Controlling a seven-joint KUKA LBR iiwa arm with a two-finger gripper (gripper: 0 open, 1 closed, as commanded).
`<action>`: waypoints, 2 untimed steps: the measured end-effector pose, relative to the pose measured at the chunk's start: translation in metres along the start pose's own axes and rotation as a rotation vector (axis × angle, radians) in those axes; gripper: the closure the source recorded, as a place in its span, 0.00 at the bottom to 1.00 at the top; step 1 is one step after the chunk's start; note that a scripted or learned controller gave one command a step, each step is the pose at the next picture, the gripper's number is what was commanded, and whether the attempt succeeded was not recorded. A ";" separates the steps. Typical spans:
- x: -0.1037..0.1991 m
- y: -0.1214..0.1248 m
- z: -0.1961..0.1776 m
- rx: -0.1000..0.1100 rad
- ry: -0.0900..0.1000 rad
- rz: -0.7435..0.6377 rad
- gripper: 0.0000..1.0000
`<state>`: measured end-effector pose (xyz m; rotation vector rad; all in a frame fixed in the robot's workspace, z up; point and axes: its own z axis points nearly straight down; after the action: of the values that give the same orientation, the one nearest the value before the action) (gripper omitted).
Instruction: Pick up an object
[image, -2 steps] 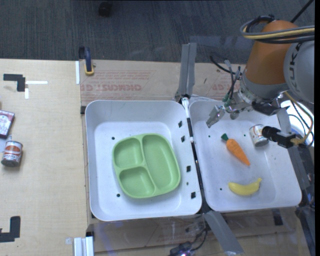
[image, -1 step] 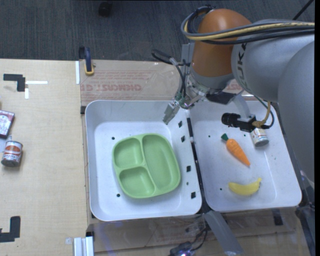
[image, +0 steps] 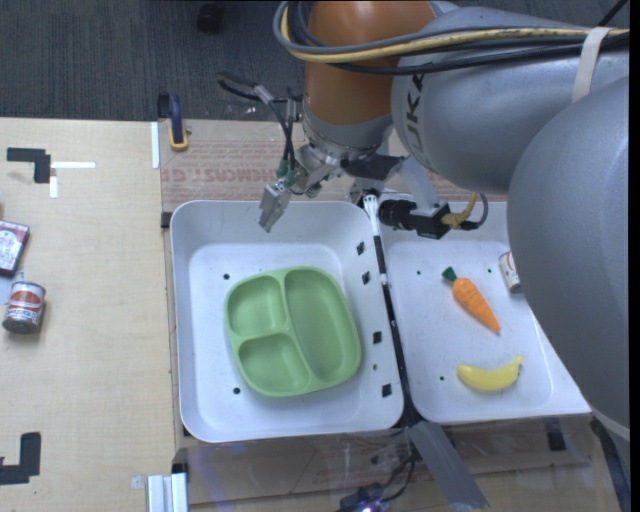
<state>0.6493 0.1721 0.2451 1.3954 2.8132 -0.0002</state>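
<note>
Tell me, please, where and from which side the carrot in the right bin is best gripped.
Grip the carrot across its thicker orange part near the green top, coming straight down from above. It lies flat on the bin floor, pointing diagonally, so the jaws should close across its width.

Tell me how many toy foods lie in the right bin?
2: a carrot near the middle of the right bin, and a banana toward its front. The arm covers the bin's far right, so more may be hidden.

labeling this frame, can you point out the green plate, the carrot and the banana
green plate (image: 293, 343): camera view, on the ridge where its three compartments meet
carrot (image: 477, 304): camera view, middle of the orange body
banana (image: 489, 375): camera view, middle of the yellow curve
</note>
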 end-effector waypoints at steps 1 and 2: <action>-0.001 0.000 -0.010 -0.001 -0.001 0.003 1.00; 0.072 -0.015 -0.031 0.001 0.000 0.346 1.00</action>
<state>0.5933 0.2204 0.2757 1.8587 2.5318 -0.0013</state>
